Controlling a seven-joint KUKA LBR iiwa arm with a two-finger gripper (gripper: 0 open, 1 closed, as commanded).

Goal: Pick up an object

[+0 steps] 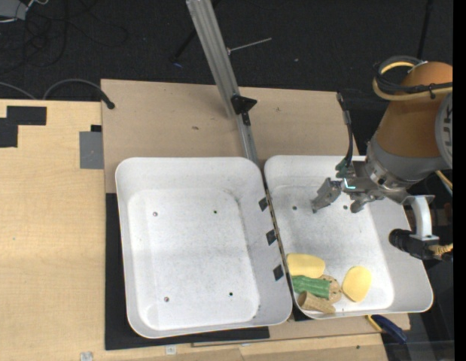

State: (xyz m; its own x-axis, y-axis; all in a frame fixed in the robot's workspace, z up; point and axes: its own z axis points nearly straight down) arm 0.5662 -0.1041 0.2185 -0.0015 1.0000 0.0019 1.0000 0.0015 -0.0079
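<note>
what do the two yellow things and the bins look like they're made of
Yellow lump: smooth, slightly glossy, probably moulded plastic or foam; too small to be sure.
Round yellow piece: the same even colour and soft sheen, likely the same material.
Left bin and right bin: matte white with fine speckling and rounded corners, seemingly moulded plastic.

Two shallow white bins are sitting side by side on the bench (59,201): the left bin (191,243) and the right bin (402,292). Four objects are lying clustered at about six o'clock in the right bin: two yellow pieces, an oblong one (306,265) and a rounder one (357,283); one green piece (309,285); and one tan piece (318,301). One arm is reaching in, carrying one tool (339,198).
</note>
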